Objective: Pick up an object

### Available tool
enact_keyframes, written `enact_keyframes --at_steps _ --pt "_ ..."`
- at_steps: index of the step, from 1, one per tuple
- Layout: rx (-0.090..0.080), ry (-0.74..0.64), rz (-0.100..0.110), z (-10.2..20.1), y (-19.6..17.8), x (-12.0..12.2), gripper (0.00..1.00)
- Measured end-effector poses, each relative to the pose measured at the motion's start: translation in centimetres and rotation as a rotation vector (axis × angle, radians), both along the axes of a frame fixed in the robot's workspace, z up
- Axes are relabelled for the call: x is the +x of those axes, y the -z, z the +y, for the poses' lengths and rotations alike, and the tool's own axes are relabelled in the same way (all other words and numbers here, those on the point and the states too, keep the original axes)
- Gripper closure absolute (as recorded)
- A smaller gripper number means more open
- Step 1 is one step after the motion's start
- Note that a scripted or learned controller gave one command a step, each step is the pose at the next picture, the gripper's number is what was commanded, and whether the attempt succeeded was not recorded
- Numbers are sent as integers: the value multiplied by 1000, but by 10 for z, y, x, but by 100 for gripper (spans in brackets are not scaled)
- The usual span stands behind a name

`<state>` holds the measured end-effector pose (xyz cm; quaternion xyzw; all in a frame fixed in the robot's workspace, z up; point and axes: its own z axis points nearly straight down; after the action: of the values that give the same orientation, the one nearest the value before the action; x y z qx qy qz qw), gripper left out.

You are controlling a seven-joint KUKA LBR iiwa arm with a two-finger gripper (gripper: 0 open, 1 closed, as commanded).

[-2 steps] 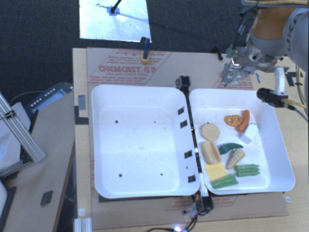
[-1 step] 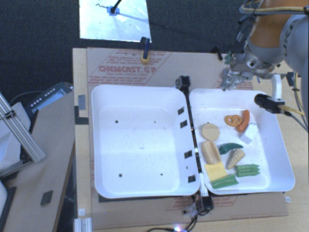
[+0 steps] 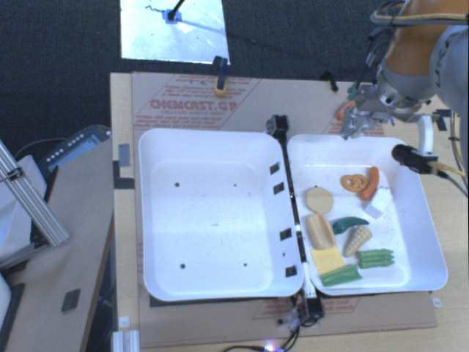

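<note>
I see gripper (image 3: 354,128) above far rim of right bin (image 3: 421,222). Small orange thing (image 3: 341,112) sits right beside gripper; I can't tell if held or how wide hand is. Toy foods lie in right bin: pretzel (image 3: 354,182), corn (image 3: 357,240), yellow cheese (image 3: 327,259).

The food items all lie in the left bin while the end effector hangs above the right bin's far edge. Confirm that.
Not quite: the camera view shows the food items in the right bin, not the left bin. The end effector does hang above the right bin's far edge.
</note>
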<state>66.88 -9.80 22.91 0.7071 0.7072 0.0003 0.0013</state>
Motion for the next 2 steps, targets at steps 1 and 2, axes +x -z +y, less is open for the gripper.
enact_keyframes --at_steps 1,2 --pt "1 -1 2 0 22 -12 100" --pt "1 -11 -18 60 -123 2 100"
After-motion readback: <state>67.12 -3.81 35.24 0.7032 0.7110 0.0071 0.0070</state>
